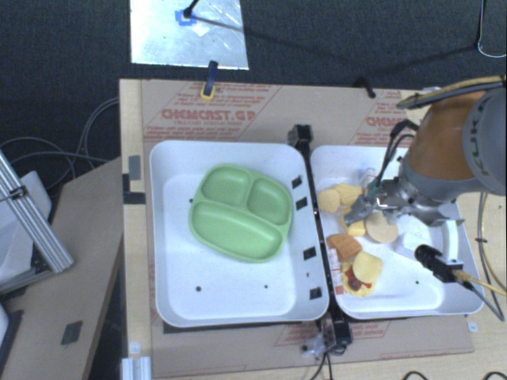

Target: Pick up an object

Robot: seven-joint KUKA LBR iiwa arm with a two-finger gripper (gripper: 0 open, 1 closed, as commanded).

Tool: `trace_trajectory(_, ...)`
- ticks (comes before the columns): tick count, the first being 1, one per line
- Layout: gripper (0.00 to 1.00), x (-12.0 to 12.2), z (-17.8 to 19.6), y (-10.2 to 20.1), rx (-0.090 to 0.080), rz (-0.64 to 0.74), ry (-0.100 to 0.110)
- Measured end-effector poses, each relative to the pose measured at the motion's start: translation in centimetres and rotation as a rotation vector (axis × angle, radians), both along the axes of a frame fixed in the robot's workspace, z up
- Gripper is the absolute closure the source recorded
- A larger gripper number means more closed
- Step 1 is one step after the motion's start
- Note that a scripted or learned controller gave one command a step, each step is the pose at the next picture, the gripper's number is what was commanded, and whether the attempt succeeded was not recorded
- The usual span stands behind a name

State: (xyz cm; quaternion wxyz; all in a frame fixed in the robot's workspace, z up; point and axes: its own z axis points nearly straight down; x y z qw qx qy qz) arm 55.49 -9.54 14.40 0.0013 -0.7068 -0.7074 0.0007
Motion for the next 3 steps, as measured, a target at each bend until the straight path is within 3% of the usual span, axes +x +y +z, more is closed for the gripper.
trace_trajectory(1,0.00,0.89,-4.52,-0.50,-0.002,0.001,-0.006)
trace_trajectory(2,0.00,1.55,-5.16,-0.70,-0.007,0.000,-0.023)
trace_trajectory(3,1.00,1.30,-4.54,-0.60,-0.004,0.000,-0.016)
